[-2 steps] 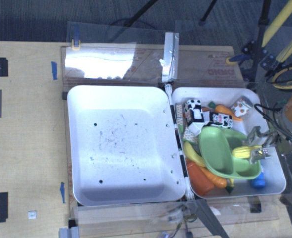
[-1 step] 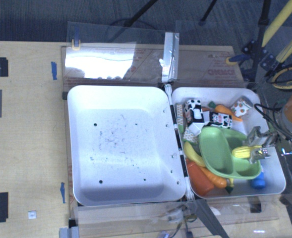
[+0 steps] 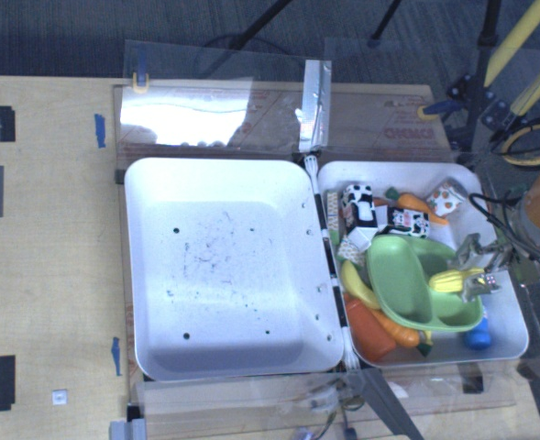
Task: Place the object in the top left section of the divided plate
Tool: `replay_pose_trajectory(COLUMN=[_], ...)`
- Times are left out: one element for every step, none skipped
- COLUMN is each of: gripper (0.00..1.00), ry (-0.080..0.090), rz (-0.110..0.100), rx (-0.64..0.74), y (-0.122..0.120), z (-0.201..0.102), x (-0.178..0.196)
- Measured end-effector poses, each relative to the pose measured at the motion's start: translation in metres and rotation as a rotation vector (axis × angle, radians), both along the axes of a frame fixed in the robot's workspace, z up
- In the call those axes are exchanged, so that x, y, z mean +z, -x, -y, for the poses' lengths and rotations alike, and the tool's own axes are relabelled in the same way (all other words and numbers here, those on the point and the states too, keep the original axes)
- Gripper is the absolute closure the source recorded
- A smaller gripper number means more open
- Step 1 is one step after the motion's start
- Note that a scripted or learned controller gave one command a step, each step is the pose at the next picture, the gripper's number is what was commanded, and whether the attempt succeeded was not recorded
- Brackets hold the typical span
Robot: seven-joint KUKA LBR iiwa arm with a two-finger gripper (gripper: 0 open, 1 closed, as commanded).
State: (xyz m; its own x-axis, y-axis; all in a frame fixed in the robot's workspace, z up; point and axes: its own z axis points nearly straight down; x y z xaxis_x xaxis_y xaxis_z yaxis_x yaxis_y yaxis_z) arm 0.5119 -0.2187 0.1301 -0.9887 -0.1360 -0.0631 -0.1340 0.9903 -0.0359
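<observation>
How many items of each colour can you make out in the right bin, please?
Green: 1, divided plate
Yellow: 2, banana, corn
Orange: 2, carrot, carrot
Red: 1, tomato-like item
Blue: 1, ball
Black-and-white: 1, cow toy
Total: 8

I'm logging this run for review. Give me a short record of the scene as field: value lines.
left bin: white, lying beside the right bin
right bin: crowded with toys and a green plate
plate position: tilted, resting on other items
on the plate: a yellow object
gripper: at the plate's right edge, next to the yellow object
other items: banana, orange toy, black-and-white toy, blue piece
</observation>
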Motion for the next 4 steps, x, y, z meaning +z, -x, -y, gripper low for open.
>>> replay_pose_trajectory(gripper=[1.0, 1.0, 1.0, 1.0], ry=[0.001, 0.005, 0.002, 0.006], rz=[0.0, 0.001, 0.004, 0.004], rx=[0.018, 0.085, 0.003, 0.075], y=[-0.0002, -0.0007, 0.0, -0.0006], z=[-0.0002, -0.0006, -0.003, -0.0043], x=[-0.0001, -0.0001, -0.0008, -0.0009])
